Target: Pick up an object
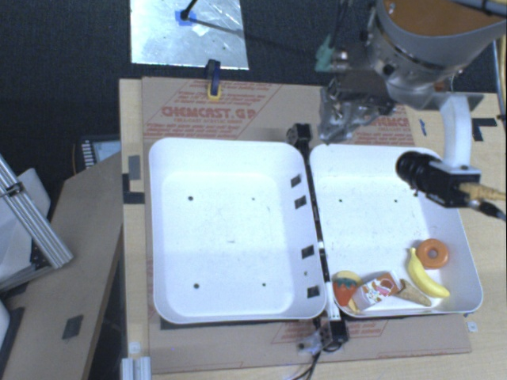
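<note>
Now the gripper above the far rim of the right bin, cannot tell its state, banana and orange ring in this bin's near corner.

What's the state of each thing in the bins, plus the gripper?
Banana: lying in the right bin, near corner.
Orange ring: lying flat, touching the banana's upper end.
Red and white packet: lying flat by the front wall.
Orange-red toy: lying against the packet, at the divider.
Left bin: level on the bench.
Gripper: raised above the right bin's far edge; holds nothing visible.
</note>
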You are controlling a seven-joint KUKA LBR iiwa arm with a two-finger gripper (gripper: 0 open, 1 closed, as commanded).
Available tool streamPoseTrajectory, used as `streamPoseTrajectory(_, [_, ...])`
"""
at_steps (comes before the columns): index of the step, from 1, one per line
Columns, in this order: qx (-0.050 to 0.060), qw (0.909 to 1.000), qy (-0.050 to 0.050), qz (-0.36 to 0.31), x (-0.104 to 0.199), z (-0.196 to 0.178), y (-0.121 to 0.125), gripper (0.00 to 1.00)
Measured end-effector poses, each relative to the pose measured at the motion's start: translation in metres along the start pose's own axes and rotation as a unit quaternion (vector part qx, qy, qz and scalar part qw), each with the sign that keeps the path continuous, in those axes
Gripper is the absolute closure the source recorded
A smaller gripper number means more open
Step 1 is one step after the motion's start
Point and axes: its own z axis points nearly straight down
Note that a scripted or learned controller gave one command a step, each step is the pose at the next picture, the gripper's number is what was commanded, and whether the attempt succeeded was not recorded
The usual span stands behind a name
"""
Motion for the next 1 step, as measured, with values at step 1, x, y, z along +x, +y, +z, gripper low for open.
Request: streamPoseTrajectory(1, [0.0, 1.0, 0.0, 0.0, -0.0959, -0.0001, 0.0006, 1.0])
